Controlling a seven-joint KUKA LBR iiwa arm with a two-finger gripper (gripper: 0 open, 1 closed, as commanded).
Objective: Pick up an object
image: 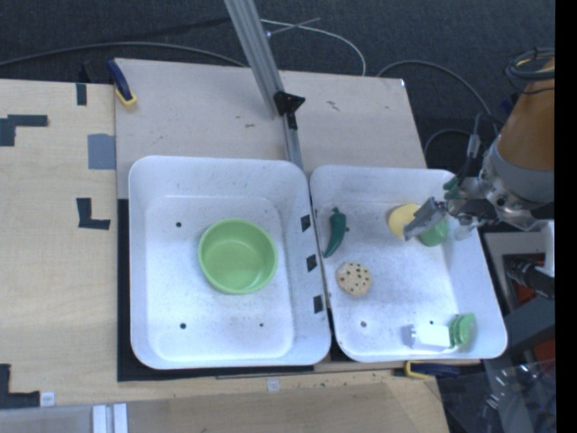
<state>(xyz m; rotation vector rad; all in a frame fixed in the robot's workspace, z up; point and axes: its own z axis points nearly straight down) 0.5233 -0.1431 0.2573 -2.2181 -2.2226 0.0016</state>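
Note:
My gripper (429, 221) hangs low over the right part of the right bin (388, 350). It is right beside a yellow object (400, 216) and over a pale green object (436, 234). Whether either one is in its hold I cannot make out. In the same bin lie a dark green pepper-like toy (336, 231) near the left wall, a round speckled cookie (353, 279) in the middle, and a white and green item (444, 333) at the front right corner. The left bin (153, 332) holds a light green bowl (237, 256).
A slanted metal pole (255, 43) ends in a black clamp (288, 104) behind the two bins. A blue and yellow tool (121, 83) lies at the back left of the board. Cables run across the dark floor behind.

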